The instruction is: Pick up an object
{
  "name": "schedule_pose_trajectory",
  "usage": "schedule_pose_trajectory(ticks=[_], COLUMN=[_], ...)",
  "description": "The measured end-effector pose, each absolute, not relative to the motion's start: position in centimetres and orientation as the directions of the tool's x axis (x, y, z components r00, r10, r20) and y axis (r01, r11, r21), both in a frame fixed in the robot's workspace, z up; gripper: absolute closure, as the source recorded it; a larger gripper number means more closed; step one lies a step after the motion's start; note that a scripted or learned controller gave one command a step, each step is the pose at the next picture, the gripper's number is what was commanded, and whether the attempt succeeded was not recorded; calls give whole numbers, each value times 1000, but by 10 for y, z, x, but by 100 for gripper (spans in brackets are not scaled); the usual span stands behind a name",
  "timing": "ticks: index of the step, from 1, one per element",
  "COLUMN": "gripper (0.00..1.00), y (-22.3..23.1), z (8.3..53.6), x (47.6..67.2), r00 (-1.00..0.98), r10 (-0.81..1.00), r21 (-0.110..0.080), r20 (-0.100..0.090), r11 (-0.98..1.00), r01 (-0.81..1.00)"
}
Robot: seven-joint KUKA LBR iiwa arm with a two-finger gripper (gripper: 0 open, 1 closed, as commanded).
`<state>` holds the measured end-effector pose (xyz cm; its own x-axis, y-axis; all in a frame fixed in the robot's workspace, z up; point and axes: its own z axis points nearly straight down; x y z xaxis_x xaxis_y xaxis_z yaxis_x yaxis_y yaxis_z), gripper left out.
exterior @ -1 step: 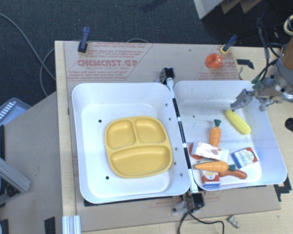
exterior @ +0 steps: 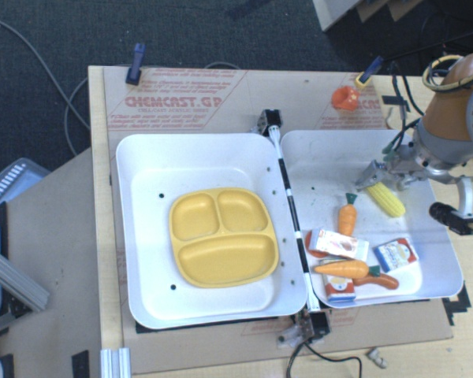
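Reaching in from the right, the arm point(exterior: 449, 124) hangs low over the right bin point(exterior: 323, 152), orange band above the grey wrist. Gripper point(exterior: 376, 178) sits at the upper middle of that bin, its tip just above and left of a yellow corn cob point(exterior: 387, 199); jaw state cannot be told, the metal parts merge at this angle, and nothing is clearly held. Corn lies tilted, upper-left to lower-right, on the bin floor. Below it, a small carrot point(exterior: 347, 217) stands roughly upright in the view. Further down, a cluster near the bin's front edge: a white-and-red packet point(exterior: 336, 244), a second, longer carrot point(exterior: 343, 269) lying crosswise, a red piece point(exterior: 382, 281) at its right end, a small carton point(exterior: 340, 290) below, and a blue-and-white packet point(exterior: 396, 254) to the right. Left bin point(exterior: 142, 211) holds a yellow divided tray point(exterior: 223, 236), three compartments, centred. An orange object point(exterior: 345, 98) rests on the bench behind the right bin.
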<state>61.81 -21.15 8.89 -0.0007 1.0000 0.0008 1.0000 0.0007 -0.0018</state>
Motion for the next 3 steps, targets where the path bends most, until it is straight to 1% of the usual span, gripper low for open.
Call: schedule_pose_trajectory(ticks=[1,2,3], gripper=[100,100,100], y=[-212,-128,-71], z=[101,86,186], x=[620,668,631], r00=[-1,-1,-2], r10=[1000,1000,1000], r21=[3,3,3], r20=[-1,1,0], r11=[1,1,2], r01=[1000,1000,1000])
